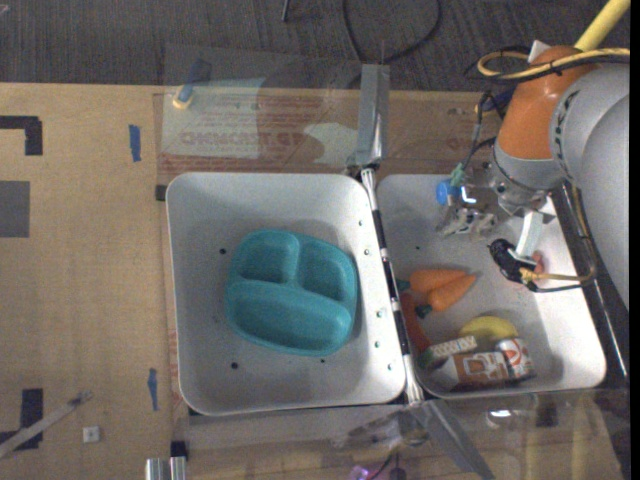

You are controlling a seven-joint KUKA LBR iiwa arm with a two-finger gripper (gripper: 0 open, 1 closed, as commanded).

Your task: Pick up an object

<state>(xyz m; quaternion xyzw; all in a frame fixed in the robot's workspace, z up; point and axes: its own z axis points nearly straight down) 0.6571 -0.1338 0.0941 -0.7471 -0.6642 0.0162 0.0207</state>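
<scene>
My gripper (pixel 470 224) hangs over the far part of the right bin (pixel 415 213), open, with nothing between its fingers. Nearer the camera lie two orange carrots (pixel 446 286) side by side, just below and left of the gripper. A yellow banana (pixel 488 326) sits further toward the front. A printed food packet (pixel 482 361) lies along the bin's front wall. A thin red-orange item (pixel 414 330) rests against the bin's left wall.
The left bin (pixel 200 228) holds a teal divided plate (pixel 292 290) near its middle. A black cable end (pixel 508 260) dangles from the wrist over the right bin. The metal divider (pixel 385 268) separates the bins. The grey arm (pixel 590 138) covers the right bin's far right corner.
</scene>
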